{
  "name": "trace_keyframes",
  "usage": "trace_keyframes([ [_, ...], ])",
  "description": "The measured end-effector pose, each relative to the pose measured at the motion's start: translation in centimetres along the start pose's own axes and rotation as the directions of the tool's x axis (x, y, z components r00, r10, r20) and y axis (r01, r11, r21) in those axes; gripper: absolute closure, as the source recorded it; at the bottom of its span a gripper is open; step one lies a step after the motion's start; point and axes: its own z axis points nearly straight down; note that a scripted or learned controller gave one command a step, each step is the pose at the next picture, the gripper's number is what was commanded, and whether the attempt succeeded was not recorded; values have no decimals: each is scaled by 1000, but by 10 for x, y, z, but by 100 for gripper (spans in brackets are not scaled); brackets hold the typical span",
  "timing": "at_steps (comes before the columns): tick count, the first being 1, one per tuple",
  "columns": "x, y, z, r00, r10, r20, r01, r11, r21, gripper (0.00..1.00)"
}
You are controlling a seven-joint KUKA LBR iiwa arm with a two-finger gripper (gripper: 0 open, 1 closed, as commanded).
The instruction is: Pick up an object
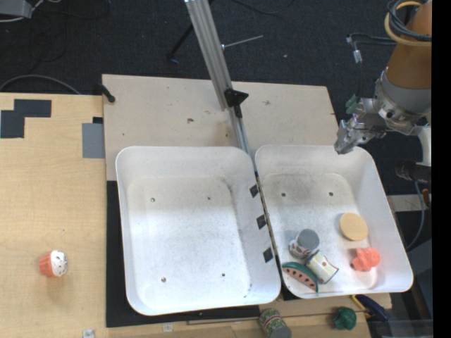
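The right bin [320, 167] holds several small objects near its front. A tan round disc [354, 226] lies at the right. An orange-red lump [365, 259] sits by the front right corner. A grey and red cylinder [306, 243], a white cup-like piece [323, 265] and a watermelon slice [301, 274] cluster at the front. My gripper [345, 141] hangs above the bin's far right corner, well away from these objects. Nothing shows between its fingers.
The left bin [184, 231] adjoins the right one along a divider with black clips. An aluminium rail [215, 62] slants over the back. An orange-and-white toy [53, 263] lies on the wooden bench at left. A green object [344, 318] and a dark can [272, 322] sit in front.
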Motion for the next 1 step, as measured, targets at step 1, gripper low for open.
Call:
trace_keyframes([
  [1, 38, -26, 9, 1000, -2, -2, 2, 1000, 6, 100],
])
